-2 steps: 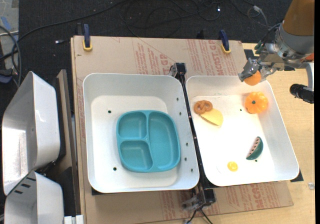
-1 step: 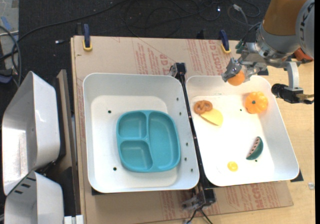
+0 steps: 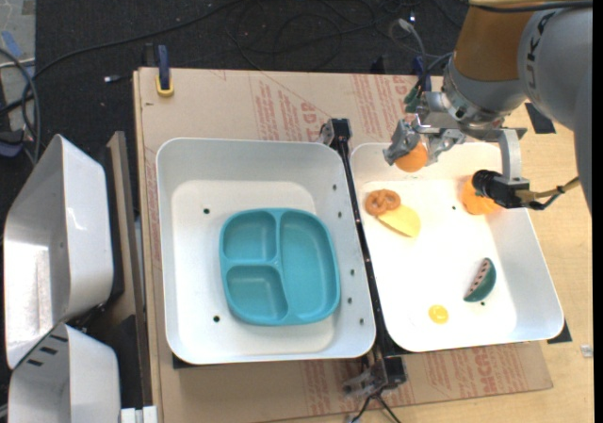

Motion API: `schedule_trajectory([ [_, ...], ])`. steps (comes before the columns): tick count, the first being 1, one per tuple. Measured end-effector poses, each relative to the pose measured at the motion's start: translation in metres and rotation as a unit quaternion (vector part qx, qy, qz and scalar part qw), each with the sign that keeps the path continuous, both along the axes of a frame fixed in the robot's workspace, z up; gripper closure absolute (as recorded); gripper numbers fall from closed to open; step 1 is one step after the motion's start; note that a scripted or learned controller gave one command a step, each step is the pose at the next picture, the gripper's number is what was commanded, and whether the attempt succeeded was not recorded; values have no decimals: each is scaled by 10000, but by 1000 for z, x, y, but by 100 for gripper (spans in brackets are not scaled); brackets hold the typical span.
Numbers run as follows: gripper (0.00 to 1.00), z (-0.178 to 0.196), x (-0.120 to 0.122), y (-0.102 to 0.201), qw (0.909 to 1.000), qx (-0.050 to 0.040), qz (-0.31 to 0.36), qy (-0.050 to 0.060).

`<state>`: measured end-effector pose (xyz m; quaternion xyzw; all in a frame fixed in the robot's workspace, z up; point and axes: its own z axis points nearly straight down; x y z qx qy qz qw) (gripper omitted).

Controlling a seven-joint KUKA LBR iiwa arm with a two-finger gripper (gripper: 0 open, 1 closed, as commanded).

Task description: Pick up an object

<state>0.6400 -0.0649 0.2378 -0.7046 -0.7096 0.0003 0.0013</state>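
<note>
My gripper [image 3: 413, 150] hangs over the far left part of the right bin [image 3: 528, 317], its fingers closed around a small orange ball-like object [image 3: 412, 160] that sits between them above the bin floor. Below it on the bin floor lie a brown pretzel-shaped piece [image 3: 382, 202] and a yellow wedge [image 3: 403, 221]. An orange fruit [image 3: 478, 196] rests near the bin's far right. A watermelon slice [image 3: 480, 280] and a small yellow piece [image 3: 438, 315] lie toward the front.
The left bin [image 3: 188, 167] holds a teal divided plate [image 3: 279, 266]. White containers [image 3: 52, 233] stand off the bench at the left. A black clamp [image 3: 337, 132] sits at the far end of the wall between the bins. Cables trail across the dark floor behind.
</note>
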Motion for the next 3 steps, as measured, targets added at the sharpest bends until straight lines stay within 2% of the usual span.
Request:
schedule_trajectory([
  [1, 100, -11, -17, 54, 10000, 0, 1, 6],
  [2, 100, 0, -27, 104, 10000, 1, 5, -7],
  [3, 100, -13, -40, 159, 10000, -1, 5, 3],
])
